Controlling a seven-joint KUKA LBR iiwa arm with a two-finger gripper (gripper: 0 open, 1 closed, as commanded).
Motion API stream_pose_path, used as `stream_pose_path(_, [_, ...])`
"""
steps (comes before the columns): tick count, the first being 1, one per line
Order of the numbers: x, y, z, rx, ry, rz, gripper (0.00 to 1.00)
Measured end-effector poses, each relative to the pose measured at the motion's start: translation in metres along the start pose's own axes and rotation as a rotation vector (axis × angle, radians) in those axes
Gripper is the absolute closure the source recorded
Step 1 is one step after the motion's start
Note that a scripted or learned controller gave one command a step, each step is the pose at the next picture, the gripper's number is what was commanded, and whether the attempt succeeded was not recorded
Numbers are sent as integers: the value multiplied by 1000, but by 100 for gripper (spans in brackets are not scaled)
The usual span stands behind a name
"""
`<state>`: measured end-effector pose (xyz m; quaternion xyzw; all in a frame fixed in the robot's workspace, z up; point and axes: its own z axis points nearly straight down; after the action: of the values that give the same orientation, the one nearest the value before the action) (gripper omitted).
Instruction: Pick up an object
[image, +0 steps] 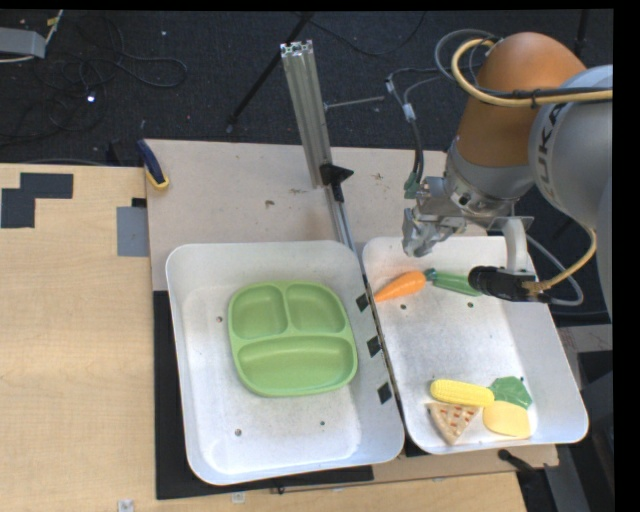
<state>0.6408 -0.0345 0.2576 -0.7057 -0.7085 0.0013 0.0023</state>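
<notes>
A green divided plate (292, 337) lay in the left bin (200, 300). In the right bin (560, 400), a toy carrot (400, 286) rested near the back-left corner, its green top pointing right. It looked light, stiff and smooth, best pinched across its thicker orange middle. The gripper (420, 240) hovered just above it; its grip could not be told from this angle.

Two white bins sit on the bench: the left bin (200, 440) and the right bin (470, 340). The left one carries one green divided plate (292, 337). The right one has five toy foods: one carrot (400, 286), one corn cob (461, 392), one pizza slice (451, 421), one yellow piece (508, 420) and one green leafy piece (512, 389).
</notes>
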Motion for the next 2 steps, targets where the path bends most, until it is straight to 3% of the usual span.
stream_pose_path(2, [99, 2, 10, -2, 0, -1, 100])
